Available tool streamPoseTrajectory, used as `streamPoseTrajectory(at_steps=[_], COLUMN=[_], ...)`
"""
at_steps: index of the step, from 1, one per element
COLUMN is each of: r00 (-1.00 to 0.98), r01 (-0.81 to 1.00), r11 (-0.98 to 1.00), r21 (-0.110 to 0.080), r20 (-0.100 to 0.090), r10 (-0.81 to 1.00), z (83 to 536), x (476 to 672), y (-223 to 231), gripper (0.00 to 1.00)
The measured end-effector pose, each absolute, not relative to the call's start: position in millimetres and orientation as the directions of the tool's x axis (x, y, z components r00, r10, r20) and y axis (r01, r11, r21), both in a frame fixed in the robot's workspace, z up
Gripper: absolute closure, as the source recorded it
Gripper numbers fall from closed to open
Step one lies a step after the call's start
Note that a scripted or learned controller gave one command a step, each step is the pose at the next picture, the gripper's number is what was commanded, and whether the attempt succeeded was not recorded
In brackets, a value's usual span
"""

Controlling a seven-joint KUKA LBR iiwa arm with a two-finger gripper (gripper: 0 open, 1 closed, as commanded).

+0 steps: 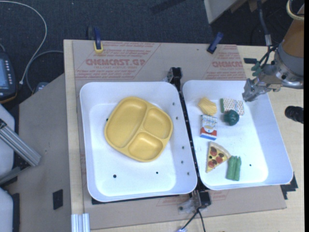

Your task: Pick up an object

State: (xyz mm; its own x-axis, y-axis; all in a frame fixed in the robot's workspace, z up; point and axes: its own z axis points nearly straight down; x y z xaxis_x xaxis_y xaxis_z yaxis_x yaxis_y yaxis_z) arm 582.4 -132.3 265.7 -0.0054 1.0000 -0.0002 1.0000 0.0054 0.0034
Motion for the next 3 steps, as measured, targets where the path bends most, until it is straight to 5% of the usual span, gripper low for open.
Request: streamPoseTrajectory(at_steps=[3], r00=[-0.005], r01=[1.000], r11=[0.005], r21=[0.003], r20=[0.001], r10=[1.000], z=[237], x=[618.4], y=[37], gripper=[1.00])
